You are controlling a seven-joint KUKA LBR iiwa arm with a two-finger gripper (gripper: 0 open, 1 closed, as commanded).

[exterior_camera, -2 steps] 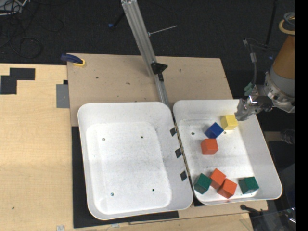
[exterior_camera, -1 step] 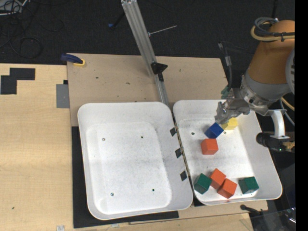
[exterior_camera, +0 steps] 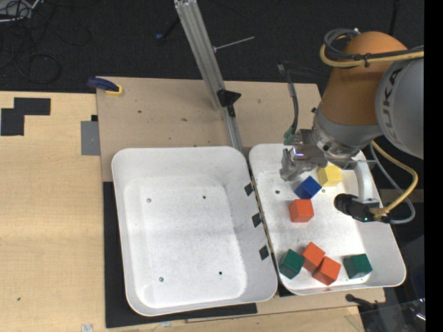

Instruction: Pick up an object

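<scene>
A pale wooden bench [exterior_camera: 48,185] fills the left of the camera view, with dark cut-out shapes near its far-left edge and a small blue and yellow clamp [exterior_camera: 104,85] at the back corner of the raised board. A ribbed aluminium rail [exterior_camera: 204,54] leans up from behind the bins. The large shallow white plastic bin on the left [exterior_camera: 131,178] sits beside the smaller shallow white plastic bin on the right [exterior_camera: 273,171], joined by black clips along the shared edge.

In the right bin, a dark green cube [exterior_camera: 291,263] lies near the front left, just beside two orange-red cubes [exterior_camera: 320,263] that touch each other. Further back sits a lone orange-red cube [exterior_camera: 301,210], and just behind it a blue cube [exterior_camera: 308,187], tilted on its corner. A yellow cube [exterior_camera: 331,175] lies just right of the blue one, partly under the arm. A second dark green cube [exterior_camera: 357,265] rests near the front right.

The metal two-finger gripper [exterior_camera: 296,163] hangs low over the back of the right bin, just above and left of the blue cube; whether it is spread or closed cannot be made out, and nothing is seen held in it.
</scene>
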